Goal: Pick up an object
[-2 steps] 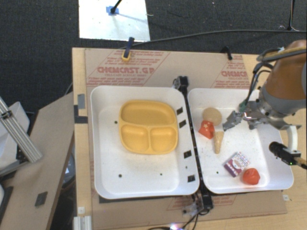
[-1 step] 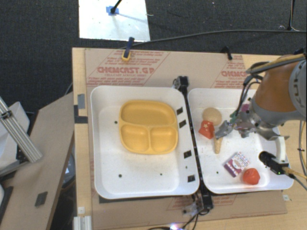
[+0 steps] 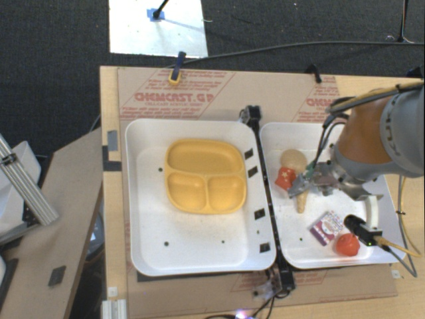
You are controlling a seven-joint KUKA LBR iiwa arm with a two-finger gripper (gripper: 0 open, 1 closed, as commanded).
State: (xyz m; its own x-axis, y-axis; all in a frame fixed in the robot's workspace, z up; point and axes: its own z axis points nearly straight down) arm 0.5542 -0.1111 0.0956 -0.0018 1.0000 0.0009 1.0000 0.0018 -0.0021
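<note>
Nothing picked up yet. Grey arm with orange band reaches in from right, bent low over right white bin [image 3: 302, 258]. Gripper [image 3: 307, 185] sits just beside small red toy [image 3: 285, 177] and tan cone-shaped toy [image 3: 300, 201]. Cannot tell if gripper grasps anything. Red round toy [image 3: 346, 244] and purple-white packet [image 3: 326, 228] lie near front. Yellow plastic divided tray [image 3: 204, 176] rests in left white bin [image 3: 149, 244].
</note>
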